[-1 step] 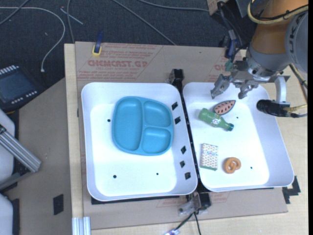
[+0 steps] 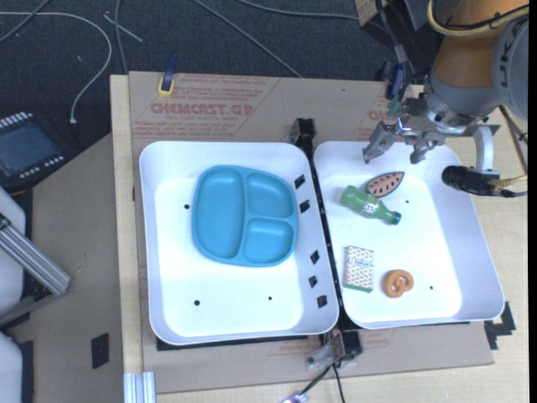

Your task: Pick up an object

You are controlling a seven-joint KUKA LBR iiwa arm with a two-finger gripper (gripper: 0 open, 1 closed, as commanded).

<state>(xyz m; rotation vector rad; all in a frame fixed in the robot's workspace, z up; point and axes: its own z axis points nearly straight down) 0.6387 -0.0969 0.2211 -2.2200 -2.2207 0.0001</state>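
Two white bins (image 2: 168, 225), one blue tray (image 2: 245, 215), four small items

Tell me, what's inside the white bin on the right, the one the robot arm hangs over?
The right bin holds a watermelon slice, a green bottle, a small patterned packet and a pretzel. The gripper hangs open above its far edge, covering some of the rim there.

I see open white floor around most of the left white bin (image 2: 159, 250), where only the blue divided plastic plate (image 2: 245, 215) sits mid-bin. In the right white bin (image 2: 470, 250), the green bottle (image 2: 370, 204), watermelon slice (image 2: 385, 183), patterned packet (image 2: 359, 269) and orange pretzel (image 2: 398, 283) crowd its left half; its right half lies bare.
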